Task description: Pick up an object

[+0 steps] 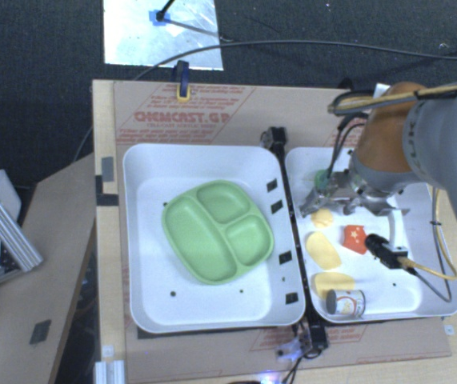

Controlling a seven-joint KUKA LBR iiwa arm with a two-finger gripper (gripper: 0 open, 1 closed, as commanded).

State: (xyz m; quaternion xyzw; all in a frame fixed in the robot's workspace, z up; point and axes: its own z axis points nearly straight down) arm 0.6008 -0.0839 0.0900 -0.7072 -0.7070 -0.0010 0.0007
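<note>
Left on the desk [212, 106]: left bin [144, 214], holds 1 green plate [216, 230] with 3 compartments, lying flat; looks like stiff, light plastic, and its low rim would be an awkward thing to pinch. Right bin [420, 294] has the small stuff. 1 green item [322, 180] at the bin's far left side, partly hidden by the robot, too unclear to name. 1 small yellow piece [322, 216] just below the end effector [334, 201], near or touching it (can't tell which). This is the likely target: probably a light toy-food bit, smooth and maybe slippery, best pinched across its short width from above. 1 larger yellow lump [322, 250] just below that, rounded, probably light; a centred grip across the narrow side looks right or it could roll out. 1 yellow block [334, 282] lower again, flatter, its sides should be easy to take. 1 small can [346, 302] on its side at the near edge, touching or just beside the block; rigid, would roll, so take it across the body. 1 red piece [354, 237] right of the lump, small, angular, likely stiff. The end effector is low inside the right bin; can't tell how far open it is, and nothing is visibly held. Totals: 2 bins, 1 plate, 3 yellow pieces, 1 red, 1 green, 1 can.
</note>
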